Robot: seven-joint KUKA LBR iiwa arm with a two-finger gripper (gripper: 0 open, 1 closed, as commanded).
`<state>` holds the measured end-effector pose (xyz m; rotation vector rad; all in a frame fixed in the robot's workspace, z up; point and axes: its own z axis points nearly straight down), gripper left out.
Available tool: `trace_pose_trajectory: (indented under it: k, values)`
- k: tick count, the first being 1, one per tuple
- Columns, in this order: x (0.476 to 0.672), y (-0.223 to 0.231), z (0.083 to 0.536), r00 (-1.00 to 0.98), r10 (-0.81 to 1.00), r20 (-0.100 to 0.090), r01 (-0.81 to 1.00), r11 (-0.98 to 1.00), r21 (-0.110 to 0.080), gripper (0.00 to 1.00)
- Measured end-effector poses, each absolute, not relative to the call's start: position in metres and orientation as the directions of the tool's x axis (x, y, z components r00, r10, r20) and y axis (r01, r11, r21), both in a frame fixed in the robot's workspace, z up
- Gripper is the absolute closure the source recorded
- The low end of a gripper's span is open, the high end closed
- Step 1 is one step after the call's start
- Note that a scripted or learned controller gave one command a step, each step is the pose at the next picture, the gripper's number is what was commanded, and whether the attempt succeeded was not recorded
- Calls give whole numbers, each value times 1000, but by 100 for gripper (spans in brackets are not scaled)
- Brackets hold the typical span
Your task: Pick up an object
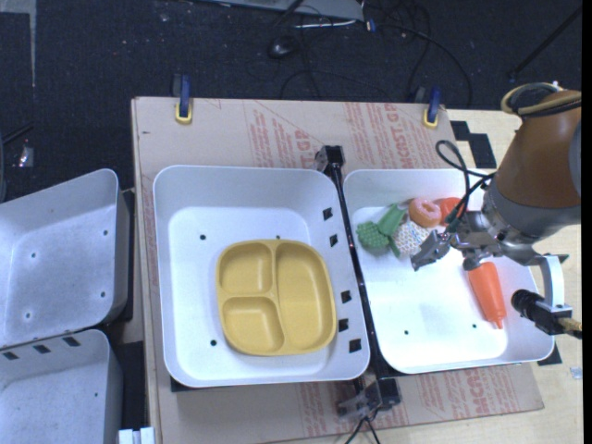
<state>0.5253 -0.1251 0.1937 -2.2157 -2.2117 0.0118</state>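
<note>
In the right bin (pixel 444 336), a small pile lies at the back: a green toy (pixel 377 231), a pale speckled piece (pixel 410 237) and an orange ring-shaped toy (pixel 425 212). An orange carrot-like toy (pixel 487 292) lies toward the right wall. My gripper (pixel 433 249) hangs over the right edge of the pile, just right of the speckled piece, with the grey arm and orange band behind it. Nothing shows between the fingers.
The left bin (pixel 185 220) holds a yellow three-compartment plate (pixel 276 296). A black divider (pixel 350 248) runs between the bins. White trays (pixel 55 248) lie off the bench to the left. Yellow clamps (pixel 184 111) hold the board's back edge.
</note>
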Motion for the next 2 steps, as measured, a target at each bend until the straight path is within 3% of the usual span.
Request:
trace_pose_trajectory:
  k: [1,2]
  values:
    - [528,-125,200,-1,1000,0,1000,1,-1,0]
    - [527,-115,151,1,1000,1,1000,-1,-4,0]
